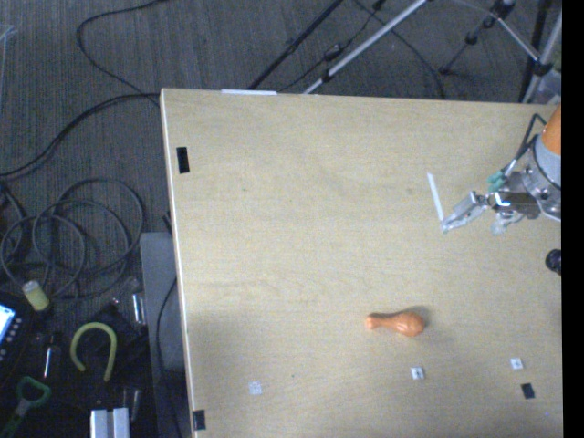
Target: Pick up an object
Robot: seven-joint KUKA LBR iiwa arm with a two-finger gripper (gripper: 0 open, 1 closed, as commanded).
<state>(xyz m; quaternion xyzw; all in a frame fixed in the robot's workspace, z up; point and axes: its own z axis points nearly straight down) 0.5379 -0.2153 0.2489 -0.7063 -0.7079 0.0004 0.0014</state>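
Note:
An orange pear-shaped object [397, 323] lies on its side on the pale wooden bench top [301, 217], toward the front right. A thin white stick [435, 199] lies farther back, right of centre. My gripper [477, 220] reaches in from the right edge, with the orange band of the arm [551, 135] above it. It hovers just right of the stick's near end and well behind the orange object. Its fingers [459, 214] are spread open with nothing between them.
Small white tags [417, 372] [516, 364] and a black mark [527, 391] sit near the front right. Another black mark [182, 160] is by the bench's left edge [173, 245]. Cables and tools [73, 245] lie on the floor to the left; stand legs [383, 26] cross behind.

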